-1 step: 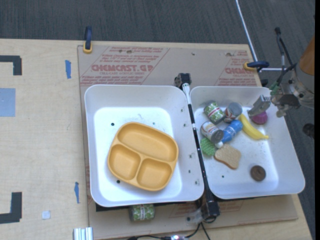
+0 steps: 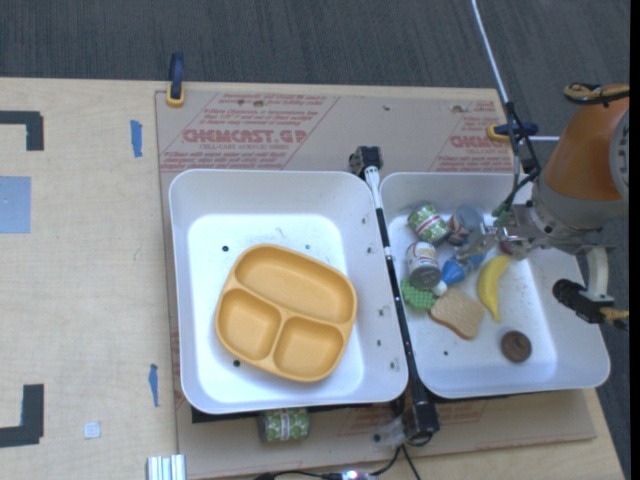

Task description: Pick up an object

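Two white bins [image 2: 190, 268] were seen on a wooden bench: a yellow tray [image 2: 287, 312] left; right, a banana [image 2: 490, 285] at six o'clock of the gripper [image 2: 497, 238]. Whether it was open or closed could not be told. Approach was judged underway; a descent was called for.

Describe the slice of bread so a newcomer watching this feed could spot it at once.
Look in the right-hand white bin, the one crowded with small items. Near its middle, just below the yellow banana, lies the slice of bread. It is the only flat tan piece with a darker crust edge; the round brown cookie sits apart to its right.
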Controlling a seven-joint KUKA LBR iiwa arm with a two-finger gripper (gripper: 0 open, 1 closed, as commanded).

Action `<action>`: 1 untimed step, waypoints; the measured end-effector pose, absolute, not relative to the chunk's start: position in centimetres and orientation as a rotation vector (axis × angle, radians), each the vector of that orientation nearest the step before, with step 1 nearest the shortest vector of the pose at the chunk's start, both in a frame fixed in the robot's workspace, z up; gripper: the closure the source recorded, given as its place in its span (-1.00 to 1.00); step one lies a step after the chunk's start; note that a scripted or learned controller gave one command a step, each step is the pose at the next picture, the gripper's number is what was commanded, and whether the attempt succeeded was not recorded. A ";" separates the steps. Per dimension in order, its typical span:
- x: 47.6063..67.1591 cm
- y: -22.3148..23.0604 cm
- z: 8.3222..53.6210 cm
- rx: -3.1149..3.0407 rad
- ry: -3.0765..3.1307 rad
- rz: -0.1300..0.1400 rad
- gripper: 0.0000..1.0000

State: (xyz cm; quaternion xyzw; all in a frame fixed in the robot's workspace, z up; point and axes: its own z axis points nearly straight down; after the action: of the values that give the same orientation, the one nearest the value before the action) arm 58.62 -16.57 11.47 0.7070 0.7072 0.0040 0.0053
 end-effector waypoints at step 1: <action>58.7 -16.5 12.5 2.211 2.214 0.017 1.00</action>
State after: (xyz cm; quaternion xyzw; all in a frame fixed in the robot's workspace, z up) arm 58.72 -16.48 12.52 0.7066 0.7075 0.0054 0.0064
